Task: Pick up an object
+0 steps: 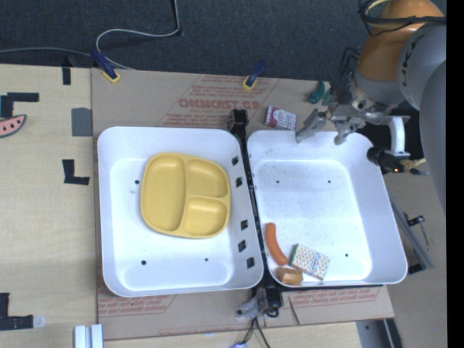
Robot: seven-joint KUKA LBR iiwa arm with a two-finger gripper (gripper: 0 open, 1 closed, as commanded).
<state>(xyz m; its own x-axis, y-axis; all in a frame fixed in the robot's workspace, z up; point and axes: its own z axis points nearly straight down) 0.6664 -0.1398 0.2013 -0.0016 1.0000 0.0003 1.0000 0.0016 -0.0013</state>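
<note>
Hovering over right bin's [377,216] far edge, gripper [323,130] fingers spread, holding nothing. Hotdog [274,242], patterned box [310,261], bun [290,275] clustered at near edge. Yellow divided plate [185,195] in left bin [119,216].

Bright, even light; soft shadows, slight blur

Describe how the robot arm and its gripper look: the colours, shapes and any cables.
The arm is thick and rounded, grey, with a glossy orange band above the wrist. A thin dark cable loops over the orange part. The gripper is small, of grey metal, with two slim jaws that taper to points. Beside it sits a white bracket-like part.
</note>
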